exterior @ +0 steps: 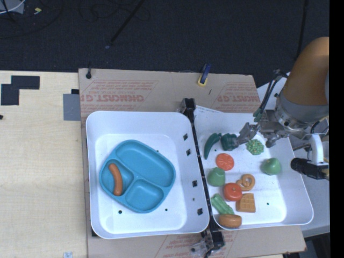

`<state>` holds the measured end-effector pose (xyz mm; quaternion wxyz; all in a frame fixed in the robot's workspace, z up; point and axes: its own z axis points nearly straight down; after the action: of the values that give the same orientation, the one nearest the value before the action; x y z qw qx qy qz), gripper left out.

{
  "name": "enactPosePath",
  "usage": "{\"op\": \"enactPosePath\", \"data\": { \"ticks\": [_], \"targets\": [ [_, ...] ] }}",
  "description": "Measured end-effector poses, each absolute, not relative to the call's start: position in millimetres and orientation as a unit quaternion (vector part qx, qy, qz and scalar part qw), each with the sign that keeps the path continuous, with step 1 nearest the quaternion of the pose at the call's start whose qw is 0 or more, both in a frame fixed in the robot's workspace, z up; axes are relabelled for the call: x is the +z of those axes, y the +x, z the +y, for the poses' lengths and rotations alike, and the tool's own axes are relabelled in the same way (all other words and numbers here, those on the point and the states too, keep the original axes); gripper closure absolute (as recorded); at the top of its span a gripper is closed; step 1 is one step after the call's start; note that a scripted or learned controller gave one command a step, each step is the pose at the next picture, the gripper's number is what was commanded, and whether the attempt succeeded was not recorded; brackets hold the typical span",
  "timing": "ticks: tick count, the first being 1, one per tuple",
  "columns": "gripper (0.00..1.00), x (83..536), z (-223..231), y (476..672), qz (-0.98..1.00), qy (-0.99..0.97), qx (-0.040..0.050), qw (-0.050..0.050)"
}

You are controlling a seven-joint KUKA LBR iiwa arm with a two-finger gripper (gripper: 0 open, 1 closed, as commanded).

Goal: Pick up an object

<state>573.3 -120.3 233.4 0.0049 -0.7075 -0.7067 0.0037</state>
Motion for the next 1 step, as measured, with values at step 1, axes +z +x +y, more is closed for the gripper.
{"op": "enactPosePath", "data": {
  "ticks": [1],
  "targets": [
    [0.0,238.8,-120.4,575.5,-0.707,-0.707,0.0004,0.001]
  ]
}}
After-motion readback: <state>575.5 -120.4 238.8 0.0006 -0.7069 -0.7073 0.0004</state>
